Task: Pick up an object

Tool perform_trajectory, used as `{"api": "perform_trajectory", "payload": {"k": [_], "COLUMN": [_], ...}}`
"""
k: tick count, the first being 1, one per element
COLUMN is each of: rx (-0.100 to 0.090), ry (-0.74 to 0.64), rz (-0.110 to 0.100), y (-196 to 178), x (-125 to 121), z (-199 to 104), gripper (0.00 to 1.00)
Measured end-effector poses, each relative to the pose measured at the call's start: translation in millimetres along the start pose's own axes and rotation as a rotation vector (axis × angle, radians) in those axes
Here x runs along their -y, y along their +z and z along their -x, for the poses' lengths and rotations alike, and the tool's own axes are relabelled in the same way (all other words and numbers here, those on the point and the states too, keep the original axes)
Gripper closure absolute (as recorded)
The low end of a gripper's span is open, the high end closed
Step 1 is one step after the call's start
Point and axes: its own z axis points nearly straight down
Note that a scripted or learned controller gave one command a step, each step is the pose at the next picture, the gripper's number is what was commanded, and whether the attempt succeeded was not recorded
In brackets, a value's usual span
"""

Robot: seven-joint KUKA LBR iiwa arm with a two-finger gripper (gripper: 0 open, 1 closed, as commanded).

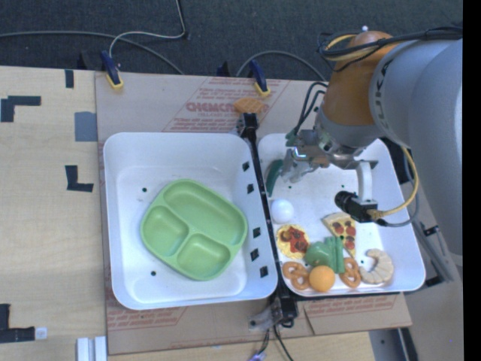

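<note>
Grey arm (421,104) over two white bins (120,201) on cardboard-covered bench (150,100).

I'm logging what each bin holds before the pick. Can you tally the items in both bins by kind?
Green divided plate: 1
White ball: 1
Orange ball: 1
Pizza pieces: 2
Pretzels: 2
Green vegetable: 1
Shrimp: 1
Dark green item by the divider: 1
Total: 10
</note>
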Motion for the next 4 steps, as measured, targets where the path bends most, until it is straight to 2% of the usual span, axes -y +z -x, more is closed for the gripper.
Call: {"api": "perform_trajectory", "payload": {"k": [1,2,3,4], "rx": [0.0,0.001,0.001,0.002], "ry": [0.0,0.005,0.0,0.0], "rz": [-0.002,-0.005,0.005,0.005], "y": [0.8,44.2,98.2,98.6], "x": [0.5,119.1,44.2,-16.6], "z": [0.3,78.9,67.9,64.5], "gripper": [0.0,0.0,0.0,0.0]}}
